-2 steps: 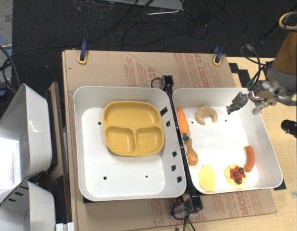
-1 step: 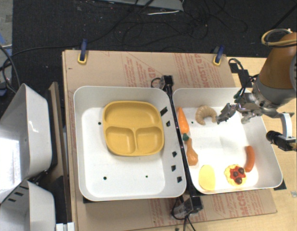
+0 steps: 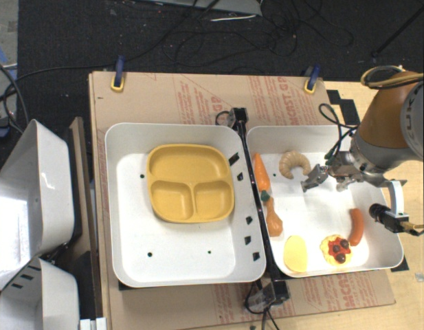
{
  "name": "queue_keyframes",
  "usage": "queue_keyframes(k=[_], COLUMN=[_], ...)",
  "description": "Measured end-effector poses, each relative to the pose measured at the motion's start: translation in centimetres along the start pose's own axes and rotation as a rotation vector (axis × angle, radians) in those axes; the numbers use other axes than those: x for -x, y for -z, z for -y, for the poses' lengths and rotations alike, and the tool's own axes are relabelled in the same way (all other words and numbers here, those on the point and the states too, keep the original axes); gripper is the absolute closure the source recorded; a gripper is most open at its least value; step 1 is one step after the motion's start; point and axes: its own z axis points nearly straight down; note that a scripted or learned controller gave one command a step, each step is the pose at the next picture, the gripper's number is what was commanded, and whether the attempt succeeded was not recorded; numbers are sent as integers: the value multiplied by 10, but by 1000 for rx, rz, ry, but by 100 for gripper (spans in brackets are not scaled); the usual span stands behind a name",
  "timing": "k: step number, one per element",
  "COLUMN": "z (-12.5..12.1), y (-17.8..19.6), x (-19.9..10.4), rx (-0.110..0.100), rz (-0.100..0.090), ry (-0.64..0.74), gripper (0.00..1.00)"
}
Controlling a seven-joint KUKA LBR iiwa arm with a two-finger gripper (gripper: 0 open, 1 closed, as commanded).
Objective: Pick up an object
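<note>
My pincer [image 3: 316, 179] hangs over the right bin [image 3: 383, 261], its dark fingers pointing toward the bin's middle; at this slant they blur into one dark shape, so I cannot tell how far apart they stand, and nothing shows between them. Just beside the tips, toward the divider, lies a tan croissant [image 3: 294, 163]. Along the bin's left wall lie a carrot [image 3: 262, 174] and, below it, a chicken drumstick [image 3: 273, 218]; a small green piece between them is too small to identify. Near the front wall sit a pale yellow oval [image 3: 295, 253] and a small pizza [image 3: 336, 249] with red and dark toppings, a sausage [image 3: 356, 226] just beside it. The left bin [image 3: 122, 205] bears a yellow divided plate [image 3: 191, 183]. My arm [image 3: 394, 126] is cut off at the right edge.
</note>
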Motion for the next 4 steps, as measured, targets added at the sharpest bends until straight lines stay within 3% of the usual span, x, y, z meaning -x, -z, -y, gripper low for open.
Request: queue_keyframes(k=[1, 3, 4], z=[-2, -12, -13], y=[14, 134, 168], x=[0, 1, 1], rx=[6, 12, 11], rz=[2, 3, 3], ry=[1, 6, 6], gripper=[100, 100, 100])
